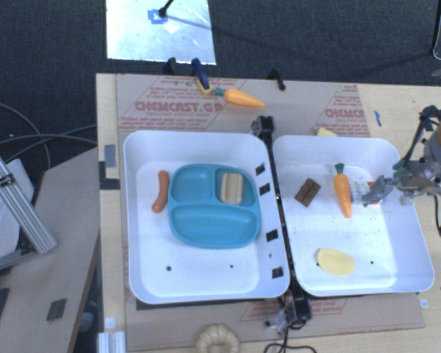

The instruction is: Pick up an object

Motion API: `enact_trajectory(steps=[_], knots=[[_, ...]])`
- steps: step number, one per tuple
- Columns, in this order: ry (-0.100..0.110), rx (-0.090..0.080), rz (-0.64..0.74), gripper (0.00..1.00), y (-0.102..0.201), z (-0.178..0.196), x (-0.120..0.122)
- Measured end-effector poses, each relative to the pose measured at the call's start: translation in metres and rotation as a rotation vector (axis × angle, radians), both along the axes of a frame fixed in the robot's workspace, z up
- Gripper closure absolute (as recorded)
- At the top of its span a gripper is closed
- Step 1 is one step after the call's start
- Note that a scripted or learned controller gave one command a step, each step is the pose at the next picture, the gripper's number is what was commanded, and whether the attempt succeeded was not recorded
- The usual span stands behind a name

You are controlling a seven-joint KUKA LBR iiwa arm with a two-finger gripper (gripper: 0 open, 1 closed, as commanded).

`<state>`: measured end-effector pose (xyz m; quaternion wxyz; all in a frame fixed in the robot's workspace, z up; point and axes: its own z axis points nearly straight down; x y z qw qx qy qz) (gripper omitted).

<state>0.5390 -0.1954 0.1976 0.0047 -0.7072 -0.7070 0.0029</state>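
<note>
The gripper [375,190] reaches in from the right edge of the frame, low over the right bin [397,271], with its tip pointing left toward the middle of that bin. Its fingers are too blurred and small here to tell whether they are spread or closed, and nothing can be made out between them. The tip sits just right of a carrot [342,190], over what may be a small red-and-grey patch on the bin floor. Behind it the grey wrist runs off the right side at mid height, roughly level with the worktop [309,98].

Two white bins lie side by side. The right bin holds three things: the carrot, lying nearly upright in the frame with its green top toward the upper edge; a small brown block [307,192] to the left of it; and a pale yellow slice [334,262] at the lower middle. The left bin [147,271] holds a blue divided plate [206,226] with one tan piece [231,188] in its upper right compartment, and one orange sausage [160,191] lying beside the plate's left side.

A second carrot [239,98] lies on the worktop above the bins, near the upper middle of the frame. A small pale yellow bit [326,132] shows just past the right bin's upper rim.
</note>
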Motion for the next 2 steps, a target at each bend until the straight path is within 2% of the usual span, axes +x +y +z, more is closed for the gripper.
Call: enact_trajectory(steps=[1, 2], knots=[[-0.012, -0.003, 0.003, 0.00, 0.000, 0.007, 0.003], [-0.009, -0.002, 0.002, 0.00, -0.003, -0.036, 0.001]])
